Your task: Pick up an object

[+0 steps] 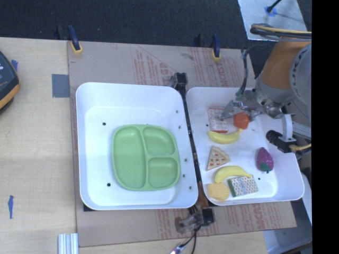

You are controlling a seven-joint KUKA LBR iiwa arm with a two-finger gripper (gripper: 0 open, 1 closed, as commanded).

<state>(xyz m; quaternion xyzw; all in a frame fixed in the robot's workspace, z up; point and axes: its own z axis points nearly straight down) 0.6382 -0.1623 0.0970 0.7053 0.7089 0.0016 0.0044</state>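
The right bin (pixel 286 187) holds several toy foods. A red-orange tomato (pixel 241 121) lies at its back, beside a pink and white packet (pixel 216 118). In front of them are a yellow banana (pixel 224 137), a triangular pizza slice (pixel 216 157), a second banana (pixel 233 171), a yellow round piece (pixel 217 191), a patterned block (pixel 242 186) and a purple eggplant (pixel 264 160). My gripper (pixel 237 110) hangs low over the back of this bin, just above the tomato and the packet's right edge. Its fingers look spread apart with nothing between them.
The left bin (pixel 90 142) holds a green divided plate (pixel 145 156). A black clamp (pixel 180 80) sits where the bins meet at the back. The arm's orange band (pixel 280 62) and grey wrist overhang the right bin's back right corner.
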